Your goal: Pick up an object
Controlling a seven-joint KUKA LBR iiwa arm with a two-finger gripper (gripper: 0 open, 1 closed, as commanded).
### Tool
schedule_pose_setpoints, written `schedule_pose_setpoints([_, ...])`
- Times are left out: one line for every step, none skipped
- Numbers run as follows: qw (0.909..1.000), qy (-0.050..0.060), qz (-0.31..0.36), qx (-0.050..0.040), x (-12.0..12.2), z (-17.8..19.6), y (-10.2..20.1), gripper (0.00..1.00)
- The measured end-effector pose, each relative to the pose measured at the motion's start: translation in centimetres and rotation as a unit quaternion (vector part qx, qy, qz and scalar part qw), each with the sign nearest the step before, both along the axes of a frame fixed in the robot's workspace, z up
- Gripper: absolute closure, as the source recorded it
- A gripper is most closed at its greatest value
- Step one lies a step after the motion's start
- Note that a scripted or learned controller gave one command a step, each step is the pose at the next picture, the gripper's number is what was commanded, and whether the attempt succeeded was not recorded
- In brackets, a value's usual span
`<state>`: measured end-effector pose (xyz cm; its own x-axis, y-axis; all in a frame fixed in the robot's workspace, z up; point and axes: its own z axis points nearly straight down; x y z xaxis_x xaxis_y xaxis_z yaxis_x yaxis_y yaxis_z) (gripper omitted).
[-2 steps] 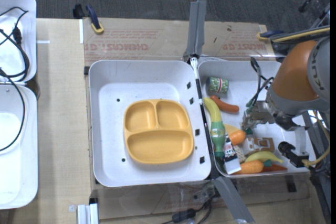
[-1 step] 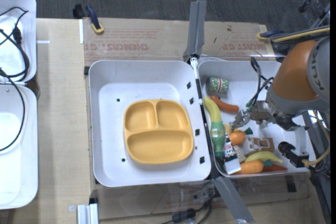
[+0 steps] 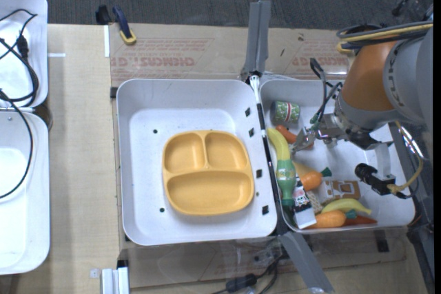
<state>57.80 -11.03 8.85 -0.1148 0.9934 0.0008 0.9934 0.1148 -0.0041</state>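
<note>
We see the arm cut off at the right edge, its bulk covering the far right part of the right bin. Its jaws, low among the toys, are too small and dark for us to tell how they stand. The green bottle hides part of the banana behind it, and its label is too small to read. The small carton print is blurred. At left, the white tubs run off the picture's edge, and the tabletop continues past the near edge.
</note>
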Motion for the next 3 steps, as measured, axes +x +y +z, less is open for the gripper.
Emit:
schedule_pose_setpoints([1.0,0.002,-0.001,0.0002,-0.02,0.66,-0.08,1.0])
schedule_pose_setpoints([1.0,0.002,-0.001,0.0002,-0.02,0.65,-0.09,0.0])
schedule_pose_setpoints([1.0,0.004,-0.001,0.0005,-0.05,1.28,-0.16,1.0])
